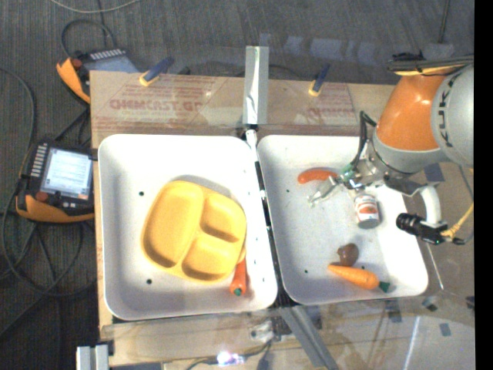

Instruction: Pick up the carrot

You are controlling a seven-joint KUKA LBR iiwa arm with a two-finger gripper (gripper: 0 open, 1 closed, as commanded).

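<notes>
Carrot (355, 276) lying near the front edge of the right bin (308, 272), a small brown piece (348, 253) just behind it. Farther back, the arm's jaws (326, 191) stand apart and hold nothing, beside a red sausage-like item (314, 176) and a small can (367, 210). A second carrot (239, 278) rests against the yellow tray (196, 230) in the left bin (123, 176).

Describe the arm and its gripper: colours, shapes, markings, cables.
The arm is bulky and rounded, with a bright orange shell beside light grey casing that carries dark letters, partly cut off by the frame. The gripper is small and slender, silvery metal with thin fingers and green specks near its base. Below the wrist sit a white curved piece and a black cylinder, with a thin yellowish cable alongside.
</notes>
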